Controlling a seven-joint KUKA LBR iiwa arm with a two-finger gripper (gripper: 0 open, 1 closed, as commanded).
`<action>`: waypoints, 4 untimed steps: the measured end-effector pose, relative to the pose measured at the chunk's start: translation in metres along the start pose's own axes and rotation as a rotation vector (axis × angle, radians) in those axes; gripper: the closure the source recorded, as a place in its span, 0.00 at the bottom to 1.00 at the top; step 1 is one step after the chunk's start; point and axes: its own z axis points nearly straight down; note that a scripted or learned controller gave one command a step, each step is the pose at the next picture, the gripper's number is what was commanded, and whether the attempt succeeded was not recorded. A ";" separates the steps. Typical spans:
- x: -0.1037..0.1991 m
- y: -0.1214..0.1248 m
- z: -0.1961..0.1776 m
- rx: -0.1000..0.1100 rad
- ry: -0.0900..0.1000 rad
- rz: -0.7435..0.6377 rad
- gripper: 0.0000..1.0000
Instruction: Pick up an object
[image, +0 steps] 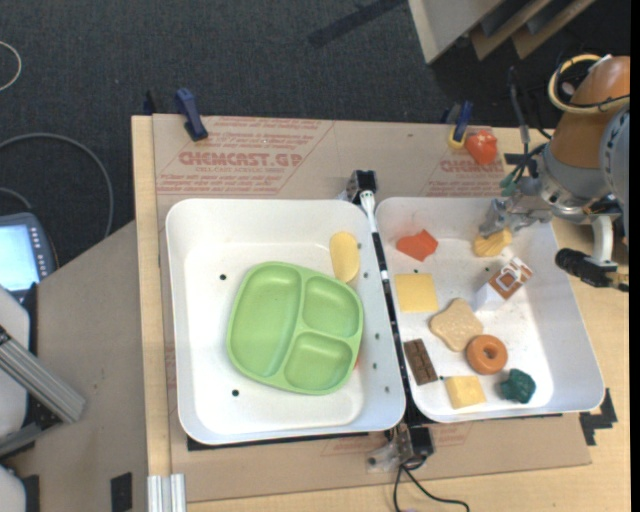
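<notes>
We see gripper (497, 222) low in right bin (570, 320), far corner. Small yellow piece (491, 244) sits right under it, touching. Can't tell if it grips. Piece looks light, hard, maybe slippery. We pinch its flat sides, gently.

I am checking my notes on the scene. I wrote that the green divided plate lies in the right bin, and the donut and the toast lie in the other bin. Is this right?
Not quite. The camera view shows the green divided plate in the left bin, not the right one. The donut and the toast lie in the other bin, the right bin.
</notes>
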 end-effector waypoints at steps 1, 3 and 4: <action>0.092 -0.026 -0.140 -0.003 0.003 -0.005 1.00; 0.169 -0.192 -0.199 0.022 0.006 0.002 1.00; 0.271 -0.188 -0.199 0.016 0.007 -0.007 1.00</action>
